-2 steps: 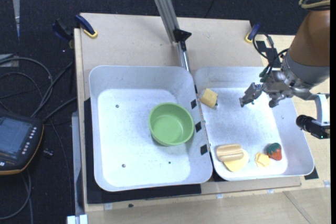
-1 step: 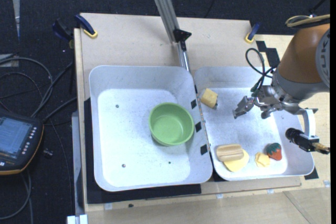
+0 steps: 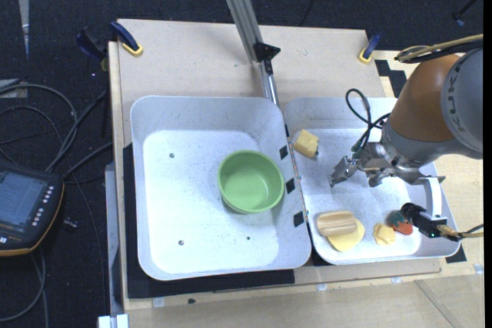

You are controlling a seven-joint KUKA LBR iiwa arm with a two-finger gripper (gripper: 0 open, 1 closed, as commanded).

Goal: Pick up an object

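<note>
We count four small things in the right white bin (image 3: 338,119): one pale yellow foam cube (image 3: 307,143) near its upper left corner, one tan and yellow bun-shaped toy (image 3: 340,230) along its lower edge, one small yellow lump (image 3: 384,233) to the right of that, and one red and green toy (image 3: 402,223) just beside the lump, by a black piece at the bin's lower right corner. None of them sits between the fingers of the claw (image 3: 340,174). The claw hangs over the bare middle of that bin, below and to the right of the cube and above the bun-shaped toy, apart from both. Whether its fingers stand apart or together we cannot tell.

The grey arm with its orange band (image 3: 430,107) comes in from the right over the bin's far side.

The left white bin (image 3: 154,127) holds one thing, a round green plastic bowl (image 3: 250,181), upright, toward its right side. Both bins rest side by side on the pale wooden desk (image 3: 200,57), which carries three blue and yellow clamps at its back edge.
</note>
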